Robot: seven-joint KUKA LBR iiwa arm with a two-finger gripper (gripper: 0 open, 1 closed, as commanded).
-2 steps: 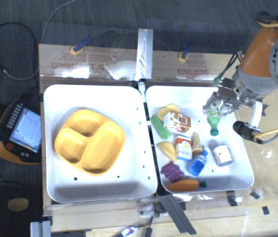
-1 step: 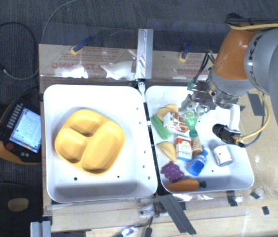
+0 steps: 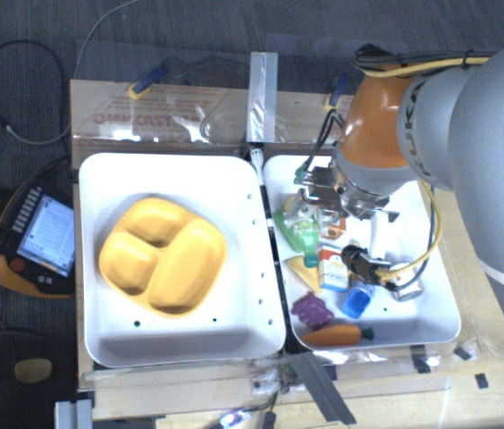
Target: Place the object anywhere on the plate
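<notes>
Here I see a bench [image 3: 172, 114] on dark carpet, two white bins side by side. The left bin [image 3: 100, 329] holds the yellow plate [image 3: 163, 253]. The right bin [image 3: 440, 320] holds the toy pile — green bottle [image 3: 304, 233], purple grapes [image 3: 311, 310], carrot [image 3: 332, 334], blue cup [image 3: 357, 302]. The claw [image 3: 337, 199] hangs over the pile; its state I cannot tell.

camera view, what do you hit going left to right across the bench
yellow plate in the left bin → green bottle → purple grapes → blue cup → right bin's far rim
</notes>
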